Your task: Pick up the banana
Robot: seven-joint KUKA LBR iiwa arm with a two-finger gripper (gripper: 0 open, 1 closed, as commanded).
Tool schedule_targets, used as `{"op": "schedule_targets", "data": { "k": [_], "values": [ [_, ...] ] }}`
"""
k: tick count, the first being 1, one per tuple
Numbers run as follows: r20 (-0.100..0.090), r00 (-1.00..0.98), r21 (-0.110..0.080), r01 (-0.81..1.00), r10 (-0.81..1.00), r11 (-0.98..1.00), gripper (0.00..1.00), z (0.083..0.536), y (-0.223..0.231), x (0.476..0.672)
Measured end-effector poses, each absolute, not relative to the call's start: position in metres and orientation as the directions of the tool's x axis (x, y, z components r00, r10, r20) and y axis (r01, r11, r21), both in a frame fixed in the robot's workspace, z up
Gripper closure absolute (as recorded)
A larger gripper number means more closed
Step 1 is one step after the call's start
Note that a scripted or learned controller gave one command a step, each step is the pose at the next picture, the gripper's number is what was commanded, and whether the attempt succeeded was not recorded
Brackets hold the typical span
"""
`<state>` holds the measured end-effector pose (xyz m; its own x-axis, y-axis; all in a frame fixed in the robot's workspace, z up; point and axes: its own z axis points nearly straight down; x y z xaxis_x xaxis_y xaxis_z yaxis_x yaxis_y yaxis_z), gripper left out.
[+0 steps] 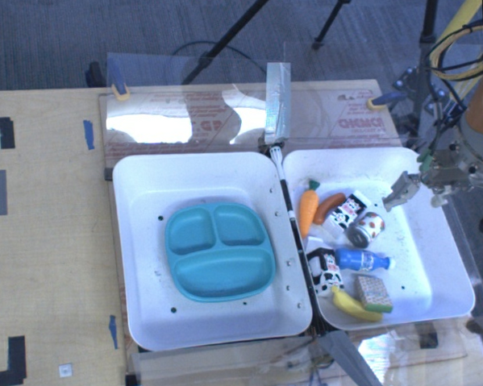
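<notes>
Banana (351, 305) in right bin (440, 287), beside sponge (374, 292).

banana (350, 305) | yellow, curved | lying flat | right bin, near front edge

A teal divided plate (219, 251) is sitting in the white left bin (143, 314), while the white right bin (448, 282) at lower right of the frame is showing a yellow banana (352, 306), an orange carrot (307, 211) and a blue bottle (360, 260). Two black-and-white cow-patterned toys (347, 211) are lying among them, and the bench (42, 239) at left is showing pale wood with black marks.
</notes>
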<state>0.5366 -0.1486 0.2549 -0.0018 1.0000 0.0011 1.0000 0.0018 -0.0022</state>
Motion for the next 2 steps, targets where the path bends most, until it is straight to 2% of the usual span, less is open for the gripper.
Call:
{"op": "schedule_targets", "data": {
  "k": [1, 2],
  "values": [
    [-0.001, 0.045, 0.03, 0.999, 0.999, -0.045, 0.0, 0.111, -0.159, 0.494],
    [-0.001, 0.009, 0.001, 1.0, 1.0, -0.009, 0.0, 0.342, -0.148, 0.495]
  ]
}}
